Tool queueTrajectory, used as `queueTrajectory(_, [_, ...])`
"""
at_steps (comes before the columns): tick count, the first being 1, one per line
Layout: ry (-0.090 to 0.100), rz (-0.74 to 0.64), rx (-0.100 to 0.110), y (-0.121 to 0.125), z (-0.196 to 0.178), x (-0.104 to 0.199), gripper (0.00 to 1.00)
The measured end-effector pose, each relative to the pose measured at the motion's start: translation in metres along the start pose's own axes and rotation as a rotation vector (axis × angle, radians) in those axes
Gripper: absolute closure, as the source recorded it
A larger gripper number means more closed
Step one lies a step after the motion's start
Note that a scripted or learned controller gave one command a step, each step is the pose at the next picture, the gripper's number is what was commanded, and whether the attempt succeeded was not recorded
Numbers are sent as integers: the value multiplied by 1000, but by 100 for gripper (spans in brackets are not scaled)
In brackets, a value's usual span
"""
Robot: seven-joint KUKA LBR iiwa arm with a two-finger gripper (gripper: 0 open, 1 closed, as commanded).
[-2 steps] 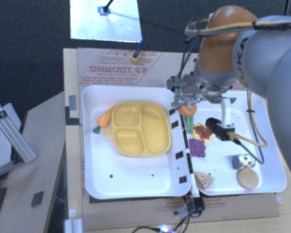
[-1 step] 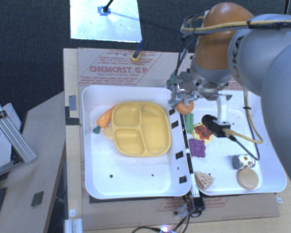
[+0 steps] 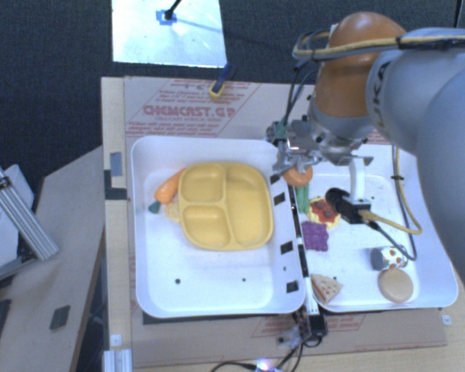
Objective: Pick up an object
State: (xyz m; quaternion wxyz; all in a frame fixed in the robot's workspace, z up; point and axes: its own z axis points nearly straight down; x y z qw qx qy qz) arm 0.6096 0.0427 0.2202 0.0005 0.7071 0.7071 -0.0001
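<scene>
A toy carrot (image 3: 168, 185) lay against the yellow divided tray (image 3: 223, 205) in the left bin (image 3: 209, 285), while over the divider the gripper (image 3: 296, 169) hung just above an orange toy (image 3: 298, 177), its grip unclear, beside purple grapes (image 3: 315, 235) on the cardboard-lined bench (image 3: 186, 111).

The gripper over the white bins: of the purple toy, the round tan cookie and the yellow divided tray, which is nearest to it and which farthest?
Measured from the gripper in the camera view:
1. Purple toy, right bin, just below the gripper.
2. Yellow divided tray, left bin, to the gripper's left; its near edge is roughly as close, so 1 and 2 are hard to separate.
3. Round tan cookie, right bin's lower right corner, clearly farthest.
</scene>
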Motion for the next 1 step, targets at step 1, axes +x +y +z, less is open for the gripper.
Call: queueTrajectory(1, [0,-1,0,-3,3,2,100])
